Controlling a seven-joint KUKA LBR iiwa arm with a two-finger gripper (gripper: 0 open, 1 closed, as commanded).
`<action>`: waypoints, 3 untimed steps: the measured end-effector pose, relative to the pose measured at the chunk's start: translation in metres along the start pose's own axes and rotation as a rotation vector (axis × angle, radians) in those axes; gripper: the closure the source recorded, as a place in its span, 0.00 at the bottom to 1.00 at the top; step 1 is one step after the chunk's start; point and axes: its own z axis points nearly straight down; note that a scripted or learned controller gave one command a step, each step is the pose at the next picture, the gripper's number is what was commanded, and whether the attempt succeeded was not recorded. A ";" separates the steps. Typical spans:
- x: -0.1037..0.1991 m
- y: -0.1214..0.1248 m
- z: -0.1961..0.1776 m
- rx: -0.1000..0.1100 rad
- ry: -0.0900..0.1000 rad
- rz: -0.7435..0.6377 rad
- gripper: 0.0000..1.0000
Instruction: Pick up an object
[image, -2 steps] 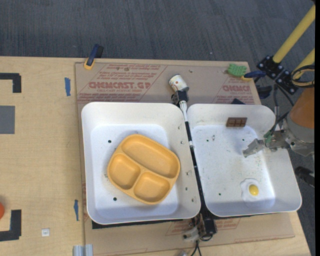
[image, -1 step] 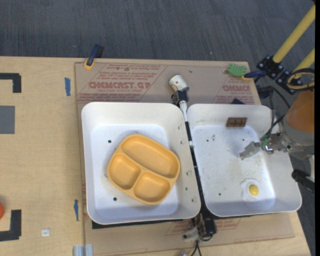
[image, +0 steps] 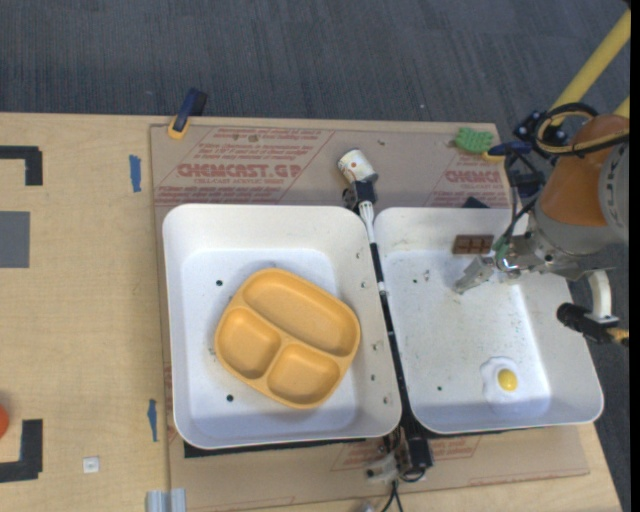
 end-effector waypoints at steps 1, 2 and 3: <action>-0.011 0.029 0.001 0.001 0.019 0.154 0.00; 0.024 0.059 0.004 0.001 0.001 -0.004 0.00; 0.024 0.060 -0.007 -0.002 -0.002 -0.006 1.00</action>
